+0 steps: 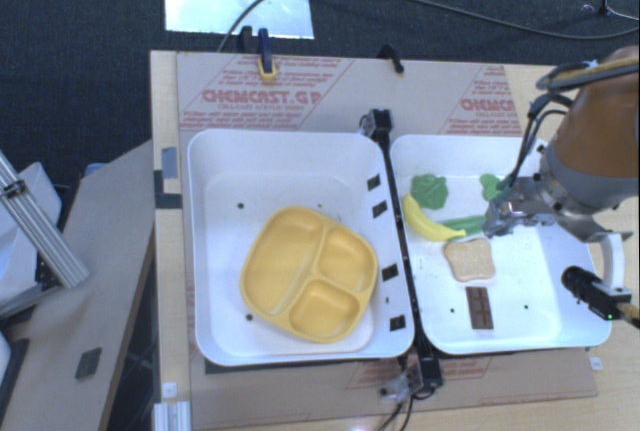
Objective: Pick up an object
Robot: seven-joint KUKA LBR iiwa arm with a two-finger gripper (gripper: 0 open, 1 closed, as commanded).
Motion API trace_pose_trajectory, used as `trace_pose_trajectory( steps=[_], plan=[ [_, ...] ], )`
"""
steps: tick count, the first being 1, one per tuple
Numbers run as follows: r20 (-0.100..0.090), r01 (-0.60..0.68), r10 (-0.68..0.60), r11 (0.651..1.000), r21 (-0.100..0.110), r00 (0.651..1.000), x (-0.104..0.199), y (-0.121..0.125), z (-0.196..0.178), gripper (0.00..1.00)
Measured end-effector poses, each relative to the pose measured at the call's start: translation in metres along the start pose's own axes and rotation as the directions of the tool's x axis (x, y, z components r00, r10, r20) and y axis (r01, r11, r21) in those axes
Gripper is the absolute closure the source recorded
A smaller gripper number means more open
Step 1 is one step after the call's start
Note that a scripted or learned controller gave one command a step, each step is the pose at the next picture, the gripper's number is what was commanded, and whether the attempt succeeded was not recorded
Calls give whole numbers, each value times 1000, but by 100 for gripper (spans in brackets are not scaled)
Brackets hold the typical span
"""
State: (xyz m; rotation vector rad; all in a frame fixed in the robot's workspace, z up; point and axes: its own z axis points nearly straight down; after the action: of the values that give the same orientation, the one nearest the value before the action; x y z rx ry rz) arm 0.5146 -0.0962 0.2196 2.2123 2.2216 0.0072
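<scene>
- The yellow tray (310, 273) lies in the left bin (215, 249), across the divider from the banana; it looks stiff and light, but too wide, so you could only pinch a rim
- The banana (426, 222) lies just right of that divider in the right bin (560, 319): probably light, smooth plastic, best gripped across its middle
- The toast slice (470, 260), just below the banana's tip, is flat; take it by the edges
- The brown bar (480, 308) lies farther below the banana, thin and low, likely to slip
- The end effector (497, 218) hovers just right of the banana, above a green piece (462, 222); whether it is spread, you cannot tell
</scene>
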Motion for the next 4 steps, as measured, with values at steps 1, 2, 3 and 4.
trace_pose_trajectory(
  steps=[1,2,3,4],
  plan=[
    [0,0,0,1000,0,1000,0,2,-52,100],
    [-2,4,-4,1000,3,1000,39,25,-52,100],
    [-2,4,-4,1000,4,1000,85,56,-51,100],
    [-3,5,-5,1000,4,1000,134,80,-52,100]
  ],
)
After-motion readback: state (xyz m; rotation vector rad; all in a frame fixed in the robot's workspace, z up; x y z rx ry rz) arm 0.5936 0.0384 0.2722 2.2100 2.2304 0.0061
